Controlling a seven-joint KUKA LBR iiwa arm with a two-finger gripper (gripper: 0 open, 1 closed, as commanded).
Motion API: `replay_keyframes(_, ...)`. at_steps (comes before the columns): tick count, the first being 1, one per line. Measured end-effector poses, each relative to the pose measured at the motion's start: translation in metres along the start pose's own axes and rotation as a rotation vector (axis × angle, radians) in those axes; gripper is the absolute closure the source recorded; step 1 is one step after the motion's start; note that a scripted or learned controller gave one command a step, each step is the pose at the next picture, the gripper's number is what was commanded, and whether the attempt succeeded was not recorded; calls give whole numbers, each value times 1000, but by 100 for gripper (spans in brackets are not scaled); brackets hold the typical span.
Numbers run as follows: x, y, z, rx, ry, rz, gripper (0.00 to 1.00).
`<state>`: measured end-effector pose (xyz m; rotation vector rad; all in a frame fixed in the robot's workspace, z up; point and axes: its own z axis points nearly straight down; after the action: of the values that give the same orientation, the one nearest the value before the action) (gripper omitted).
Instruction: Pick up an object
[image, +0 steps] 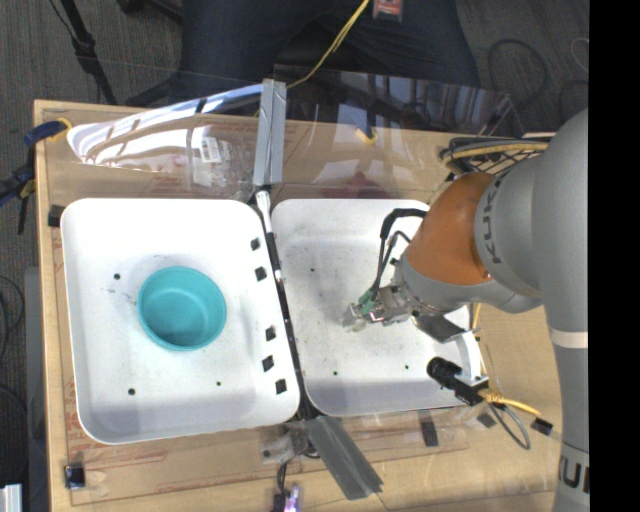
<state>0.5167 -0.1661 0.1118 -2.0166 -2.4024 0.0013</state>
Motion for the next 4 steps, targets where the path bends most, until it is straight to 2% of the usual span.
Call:
replay_keyframes(1, 67, -10, 9, 3, 2, 550, 0)
replay_keyframes(2, 40, -2, -123, -4, -1, 500, 0)
replay_keyframes(3, 27, -7, -136, -2, -2, 103, 0)
replay_keyframes(4, -22, 51, -80, -1, -2, -36, 0)
